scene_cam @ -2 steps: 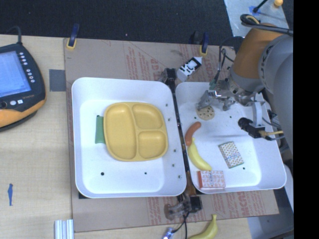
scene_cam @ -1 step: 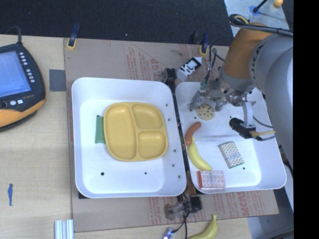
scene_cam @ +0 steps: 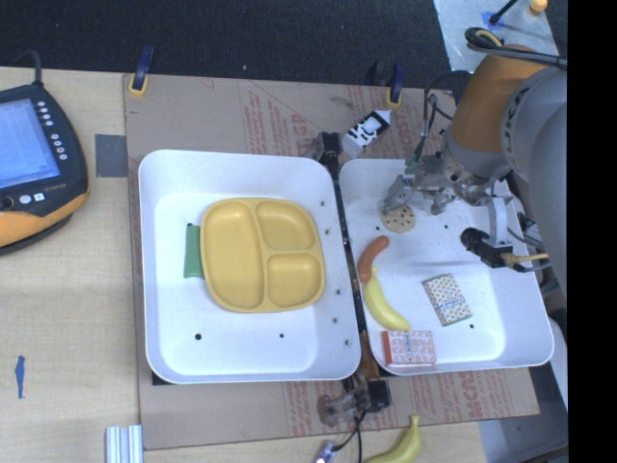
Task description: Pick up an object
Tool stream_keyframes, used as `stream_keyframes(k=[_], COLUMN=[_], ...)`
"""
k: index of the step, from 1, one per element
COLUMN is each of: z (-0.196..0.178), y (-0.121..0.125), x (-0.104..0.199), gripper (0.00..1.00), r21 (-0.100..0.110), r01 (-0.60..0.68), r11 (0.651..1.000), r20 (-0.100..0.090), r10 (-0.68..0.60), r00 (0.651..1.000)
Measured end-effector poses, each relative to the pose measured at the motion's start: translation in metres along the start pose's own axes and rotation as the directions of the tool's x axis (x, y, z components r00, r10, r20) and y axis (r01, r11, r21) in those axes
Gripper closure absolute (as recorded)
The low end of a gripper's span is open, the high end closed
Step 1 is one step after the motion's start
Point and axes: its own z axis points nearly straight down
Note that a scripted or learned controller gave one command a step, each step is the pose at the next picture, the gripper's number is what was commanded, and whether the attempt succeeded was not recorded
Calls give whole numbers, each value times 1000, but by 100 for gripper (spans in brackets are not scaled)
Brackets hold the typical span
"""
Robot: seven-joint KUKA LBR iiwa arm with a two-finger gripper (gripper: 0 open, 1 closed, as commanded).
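Two white bins; hand over cookie, finger state unclear; cardboard print unreadable.

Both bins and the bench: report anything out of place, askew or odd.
One banana lies outside the bins on the bench's near edge, by the clamp, while another banana sits in the right bin. In the left bin, a green piece pokes out from under the yellow tray. Nothing looks spilled or broken.

I see red print on brown cardboard under my bins, too blurry to read.
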Motion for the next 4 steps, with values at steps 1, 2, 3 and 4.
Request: stream_keyframes(k=[1,2,3,4], z=[0,0,0,0], y=[0,0,0,0], x=[10,2,18,-10], gripper=[0,0,0,0], r21=[3,0,4,0], r01=[2,0,2,0], r11=[1000,1000,1000,1000], r20=[-1,0,-1,0], r10=[-2,0,-2,0], r00=[1000,1000,1000,1000])
